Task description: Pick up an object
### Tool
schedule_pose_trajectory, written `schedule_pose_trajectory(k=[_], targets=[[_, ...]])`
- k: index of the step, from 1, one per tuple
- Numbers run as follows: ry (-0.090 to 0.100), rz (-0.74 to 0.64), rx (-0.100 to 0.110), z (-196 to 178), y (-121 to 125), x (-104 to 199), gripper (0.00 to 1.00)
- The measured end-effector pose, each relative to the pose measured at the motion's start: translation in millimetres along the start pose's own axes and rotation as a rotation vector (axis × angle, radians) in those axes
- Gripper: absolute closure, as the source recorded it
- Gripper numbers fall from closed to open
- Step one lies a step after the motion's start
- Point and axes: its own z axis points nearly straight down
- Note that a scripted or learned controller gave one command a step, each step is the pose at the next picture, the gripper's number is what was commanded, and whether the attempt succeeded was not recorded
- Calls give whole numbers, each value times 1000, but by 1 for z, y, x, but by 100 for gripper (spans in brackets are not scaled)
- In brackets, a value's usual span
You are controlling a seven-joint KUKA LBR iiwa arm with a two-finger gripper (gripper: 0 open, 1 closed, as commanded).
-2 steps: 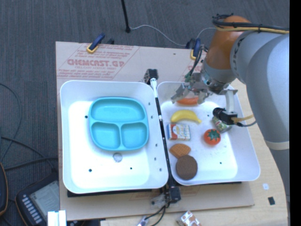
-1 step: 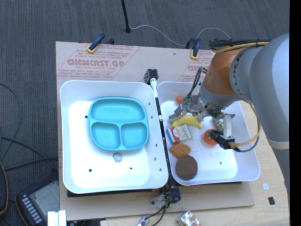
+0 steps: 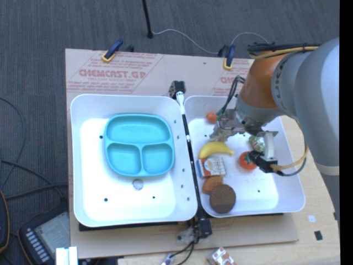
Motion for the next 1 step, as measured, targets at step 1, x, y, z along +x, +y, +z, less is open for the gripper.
schedule_pose_trajectory(k=[1], targets=[[0,0,0,0,0,0,0]])
